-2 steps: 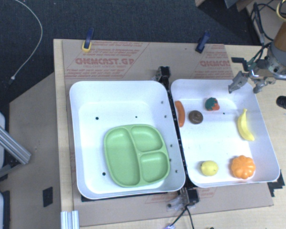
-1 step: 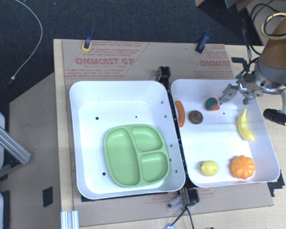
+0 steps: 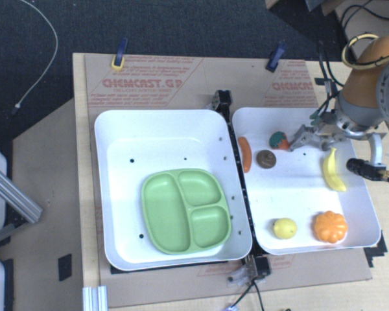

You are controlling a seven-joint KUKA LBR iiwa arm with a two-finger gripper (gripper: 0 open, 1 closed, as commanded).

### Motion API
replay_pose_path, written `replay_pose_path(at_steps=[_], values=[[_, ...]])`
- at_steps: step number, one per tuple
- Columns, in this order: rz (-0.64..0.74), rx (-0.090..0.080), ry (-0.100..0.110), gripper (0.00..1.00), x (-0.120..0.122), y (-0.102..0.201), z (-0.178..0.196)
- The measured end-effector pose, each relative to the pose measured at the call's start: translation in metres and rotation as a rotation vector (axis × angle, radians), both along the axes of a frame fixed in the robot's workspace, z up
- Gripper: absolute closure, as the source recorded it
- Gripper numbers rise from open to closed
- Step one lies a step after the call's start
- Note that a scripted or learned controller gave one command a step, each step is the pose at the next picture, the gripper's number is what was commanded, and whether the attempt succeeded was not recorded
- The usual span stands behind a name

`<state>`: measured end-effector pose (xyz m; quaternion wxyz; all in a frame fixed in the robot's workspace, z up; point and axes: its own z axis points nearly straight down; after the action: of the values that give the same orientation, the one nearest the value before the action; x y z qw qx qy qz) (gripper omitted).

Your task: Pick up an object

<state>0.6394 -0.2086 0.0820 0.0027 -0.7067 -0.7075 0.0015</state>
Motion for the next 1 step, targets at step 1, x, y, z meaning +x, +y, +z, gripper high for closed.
replay_pose_path(at_steps=[1], values=[[0.002,-0.003,-0.007,1.00,0.0024,-0.0005,0.0142]])
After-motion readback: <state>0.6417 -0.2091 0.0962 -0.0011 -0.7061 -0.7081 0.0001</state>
